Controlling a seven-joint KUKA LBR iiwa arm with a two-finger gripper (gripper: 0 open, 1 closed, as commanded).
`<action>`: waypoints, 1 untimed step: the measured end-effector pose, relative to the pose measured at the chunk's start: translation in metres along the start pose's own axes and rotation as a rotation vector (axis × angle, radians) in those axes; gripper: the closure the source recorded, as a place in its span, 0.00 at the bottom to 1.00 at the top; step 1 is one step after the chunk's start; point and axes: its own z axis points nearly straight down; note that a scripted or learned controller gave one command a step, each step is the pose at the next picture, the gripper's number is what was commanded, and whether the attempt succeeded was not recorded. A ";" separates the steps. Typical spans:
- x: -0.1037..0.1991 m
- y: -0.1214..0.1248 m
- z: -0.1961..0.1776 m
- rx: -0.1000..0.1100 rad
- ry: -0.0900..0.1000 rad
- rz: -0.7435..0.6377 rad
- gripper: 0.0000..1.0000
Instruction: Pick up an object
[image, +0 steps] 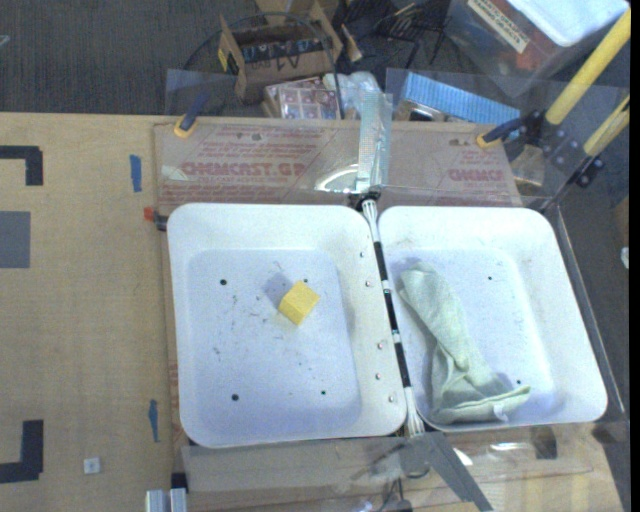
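Note:
A small yellow block (298, 302) lies in the left white bin (200, 240), a little above its middle. A pale green cloth (450, 345) lies crumpled along the left side of the right white bin (540, 250), running from its middle down to its front edge.
The two bins meet at a ridge (388, 320) running down the middle of the bench. A cardboard sheet (300, 165) with clamps lies behind the bins. Clutter and a yellow bar (590, 65) sit at the back right. Wooden bench top (70, 320) spreads to the left.

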 end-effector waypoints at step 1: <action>0.001 0.000 -0.007 -0.002 -0.002 -0.360 0.00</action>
